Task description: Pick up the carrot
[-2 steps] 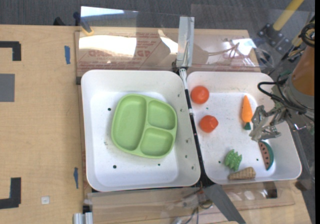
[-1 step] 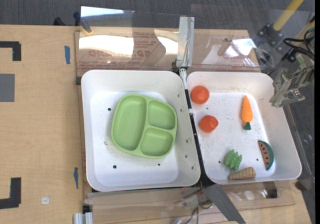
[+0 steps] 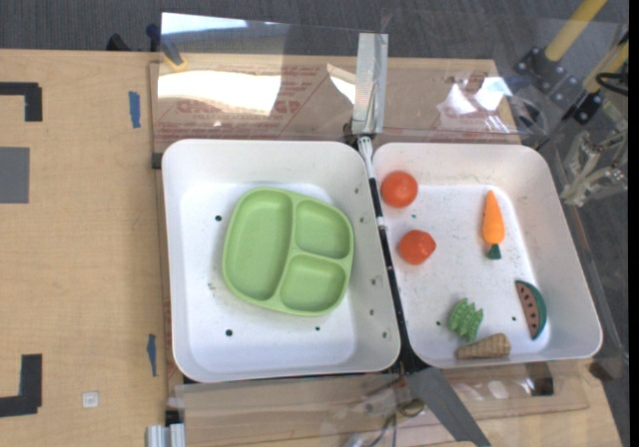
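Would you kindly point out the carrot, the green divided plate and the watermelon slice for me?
carrot [image 3: 493, 220], camera view, on the middle of its orange body.
green divided plate [image 3: 262, 235], camera view, on the floor of its largest compartment.
watermelon slice [image 3: 531, 308], camera view, on its red flesh.

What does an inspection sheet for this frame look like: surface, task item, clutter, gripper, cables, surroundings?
Surface: two white bins side by side, left bin, right bin.
Job's things: carrot lying in right bin, near its right wall, apart from other items.
Clutter: green divided plate in left bin; two tomatoes, watermelon slice, green toy, cone in right bin.
Grippers: nothing seen.
Cables: nothing seen.
Surroundings: cardboard bench, blue tape marks.
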